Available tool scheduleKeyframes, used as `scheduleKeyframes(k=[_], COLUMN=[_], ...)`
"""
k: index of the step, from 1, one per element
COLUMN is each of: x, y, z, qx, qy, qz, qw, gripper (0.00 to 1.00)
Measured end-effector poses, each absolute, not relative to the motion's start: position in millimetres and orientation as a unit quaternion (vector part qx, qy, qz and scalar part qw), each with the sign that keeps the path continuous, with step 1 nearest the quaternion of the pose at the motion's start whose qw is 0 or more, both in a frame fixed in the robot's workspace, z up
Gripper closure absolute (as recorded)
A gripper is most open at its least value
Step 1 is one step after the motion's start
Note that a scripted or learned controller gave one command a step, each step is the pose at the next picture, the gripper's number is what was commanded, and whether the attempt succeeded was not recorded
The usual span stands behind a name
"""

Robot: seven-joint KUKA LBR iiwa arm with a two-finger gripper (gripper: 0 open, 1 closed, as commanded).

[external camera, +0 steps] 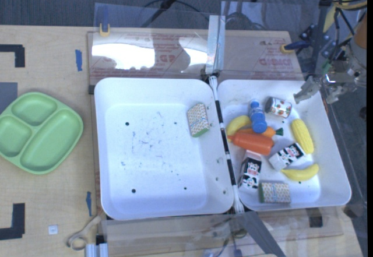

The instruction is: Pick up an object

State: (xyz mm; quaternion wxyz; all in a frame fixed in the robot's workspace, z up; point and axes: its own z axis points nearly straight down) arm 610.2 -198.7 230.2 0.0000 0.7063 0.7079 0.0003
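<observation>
Below-left of the hand: toys cluster in the right bin [332,133].
Hand [317,88]: above that bin's upper right rim, grip state cannot tell.
Nearest toy: small can [280,107], just left.
Corn cob [302,135]: below.

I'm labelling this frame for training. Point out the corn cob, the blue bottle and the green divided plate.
Corn cob [302,135], camera view, middle of the cob.
Blue bottle [257,116], camera view, on its body.
Green divided plate [53,131], camera view, floor of its long compartment.

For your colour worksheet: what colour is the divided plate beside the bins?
Light green, clearest in the camera view.
</observation>
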Motion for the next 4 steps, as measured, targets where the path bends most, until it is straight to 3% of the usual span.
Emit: scheduleKeyframes(k=[1, 2, 3, 4], x=[589.7, 552.5, 551.5, 538.9], y=[-215.5, -208.6, -212.1, -163.0], z=[114.9, 90.6, 99.1, 244.3], qx=[0.697, 0.730, 0.731, 0.777], qy=[0.717, 0.683, 0.682, 0.629], qz=[0.0025, 0.0107, 0.0070, 0.0001], qw=[-0.005, -0.001, 0.002, 0.000], gripper=[0.00, 0.00, 1.00, 1.00])
